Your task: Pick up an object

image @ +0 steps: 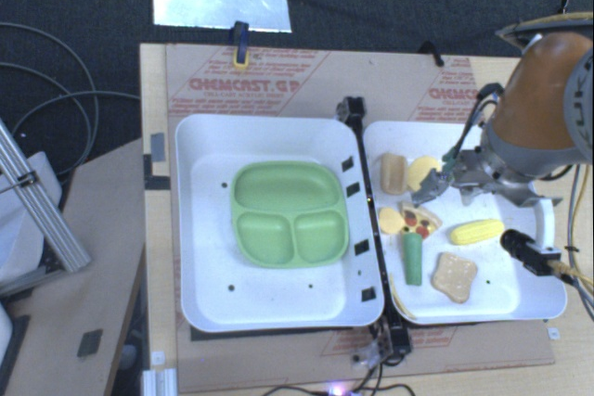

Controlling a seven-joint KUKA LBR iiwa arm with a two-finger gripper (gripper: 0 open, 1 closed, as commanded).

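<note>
The right bin [534,297] holds several toy foods: a tan bread piece [393,172], a yellow round piece [424,169], a pizza slice [418,220], a green-and-red carrot-like piece [412,257], a yellow corn cob [476,232] and a toast slice [454,276]. My gripper [429,191] hangs over the bin's upper middle, just below the yellow round piece and above the pizza slice. Nothing shows between its fingers.
The left bin [200,227] holds a green three-compartment plate [288,213]. A black divider with clips [357,190] runs between the bins. The grey arm with its orange band [548,93] comes in over the right bin's far right side.
</note>
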